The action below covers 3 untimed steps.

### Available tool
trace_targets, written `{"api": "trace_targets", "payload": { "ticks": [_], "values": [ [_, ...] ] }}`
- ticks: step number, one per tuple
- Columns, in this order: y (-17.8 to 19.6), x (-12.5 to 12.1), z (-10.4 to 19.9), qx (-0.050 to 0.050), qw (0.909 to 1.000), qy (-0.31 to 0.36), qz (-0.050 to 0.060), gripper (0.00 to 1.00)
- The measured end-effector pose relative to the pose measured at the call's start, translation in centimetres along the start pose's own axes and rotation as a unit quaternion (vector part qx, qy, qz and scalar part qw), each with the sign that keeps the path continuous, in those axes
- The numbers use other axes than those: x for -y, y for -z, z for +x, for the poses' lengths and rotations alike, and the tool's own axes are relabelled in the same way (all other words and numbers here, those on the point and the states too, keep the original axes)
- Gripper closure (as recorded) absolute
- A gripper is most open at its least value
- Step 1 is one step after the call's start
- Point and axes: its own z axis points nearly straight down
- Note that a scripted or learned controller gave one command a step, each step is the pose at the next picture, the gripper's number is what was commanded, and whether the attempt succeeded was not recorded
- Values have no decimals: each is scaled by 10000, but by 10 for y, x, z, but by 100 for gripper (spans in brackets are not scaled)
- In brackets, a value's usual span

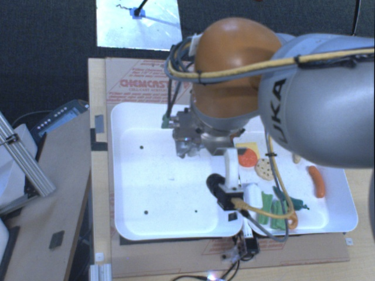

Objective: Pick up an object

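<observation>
Gripper [186, 144] sits low over the left bin [140, 180], near its inner edge; the arm [304, 98] masks it, so open or closed: cannot tell.

Candidates all lie in the right bin [347, 215]: red disc [248, 157], cookie [263, 169], sausage [317, 181], green pieces [270, 206].

Risks, as judged:
- Descent here likely meets bare white floor, so a null grasp.
- Disc and cookie touch; a grasp may shove one or take both.
- Flat items on smooth plastic could slide.

Bins rest on printed cardboard [140, 84]. Dark backdrop [47, 22] behind, with a pale panel [137, 16].
</observation>
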Motion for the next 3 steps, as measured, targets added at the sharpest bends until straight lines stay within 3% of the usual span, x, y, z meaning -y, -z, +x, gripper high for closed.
{"api": "trace_targets", "payload": {
  "ticks": [1, 2, 3],
  "values": [
    [226, 18, 9, -58, 9999, 30, -119, 100],
    [227, 19, 32, -24, 10000, 35, -37, 100],
    [214, 18, 42, -14, 10000, 33, -26, 100]
  ]
}}
